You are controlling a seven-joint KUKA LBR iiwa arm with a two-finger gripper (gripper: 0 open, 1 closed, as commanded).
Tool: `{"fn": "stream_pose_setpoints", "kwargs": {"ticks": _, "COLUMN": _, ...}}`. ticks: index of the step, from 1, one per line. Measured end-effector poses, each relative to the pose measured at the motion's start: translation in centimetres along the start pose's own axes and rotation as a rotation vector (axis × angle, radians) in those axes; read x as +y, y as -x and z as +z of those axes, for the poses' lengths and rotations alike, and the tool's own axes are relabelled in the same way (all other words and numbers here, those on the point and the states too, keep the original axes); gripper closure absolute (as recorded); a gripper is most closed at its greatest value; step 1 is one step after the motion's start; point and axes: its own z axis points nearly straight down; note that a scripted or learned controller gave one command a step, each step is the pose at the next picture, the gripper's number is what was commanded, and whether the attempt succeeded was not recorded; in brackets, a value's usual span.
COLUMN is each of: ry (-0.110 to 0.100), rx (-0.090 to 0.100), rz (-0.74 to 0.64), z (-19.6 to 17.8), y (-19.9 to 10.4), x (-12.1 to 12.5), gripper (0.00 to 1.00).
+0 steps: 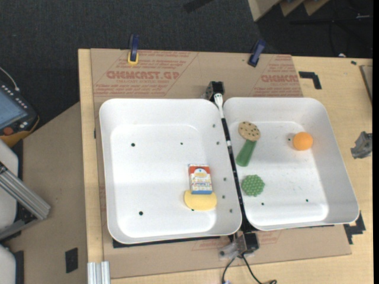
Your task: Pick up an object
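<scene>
The left bin (pixel 118 158) holds a small red, white and blue box (pixel 200 178) with a yellow rounded piece (pixel 201 201) touching its near end. In the right bin (pixel 331 176) lie a tan speckled disc (pixel 249 130), a green cylinder (pixel 246 152) just below it, a green bumpy ball (pixel 253 185) and an orange ball (pixel 302 141). A grey part of my gripper (pixel 361 145) pokes in at the right edge, outside the right bin's rim and apart from every object.
Both bins sit side by side on a brown printed board (pixel 148 70) held by two clamps (pixel 134 51) at the back. A black cable (pixel 225 138) runs along the seam between the bins. Dark floor surrounds the bench.
</scene>
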Motion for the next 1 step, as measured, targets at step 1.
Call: {"fn": "stream_pose_setpoints", "kwargs": {"ticks": 1, "ry": -0.006, "rx": 0.003, "rz": 0.001, "z": 1.7, "y": -0.04, "x": -0.06, "gripper": 1.0}}
